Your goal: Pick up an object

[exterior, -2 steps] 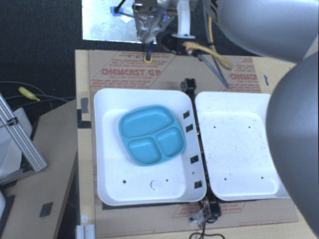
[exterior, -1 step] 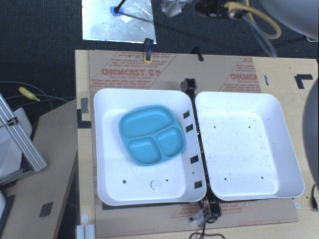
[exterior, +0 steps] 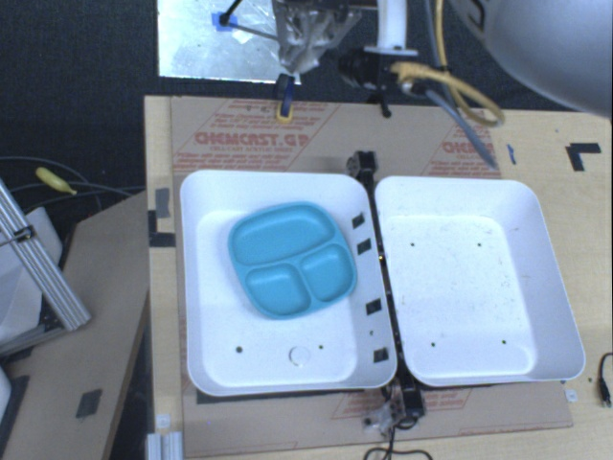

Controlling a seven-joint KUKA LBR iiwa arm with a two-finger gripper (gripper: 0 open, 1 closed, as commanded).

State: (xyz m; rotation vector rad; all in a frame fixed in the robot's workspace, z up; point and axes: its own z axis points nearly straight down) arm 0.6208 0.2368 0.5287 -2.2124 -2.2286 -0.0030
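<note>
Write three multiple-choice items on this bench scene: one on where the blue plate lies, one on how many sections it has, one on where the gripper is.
1. The blue divided plate lies in:
A. the left bin
B. the right bin
C. neither bin

2. The plate has how many sections?
A. two
B. three
C. five

3. The gripper is:
A. touching the plate
B. inside the right bin
C. above the bench beyond the bins

Key: 1 A, the plate rests on the left bin's floor. 2 B, one large section and two small ones show. 3 C, it hangs near the view's top, apart from the plate.
</note>
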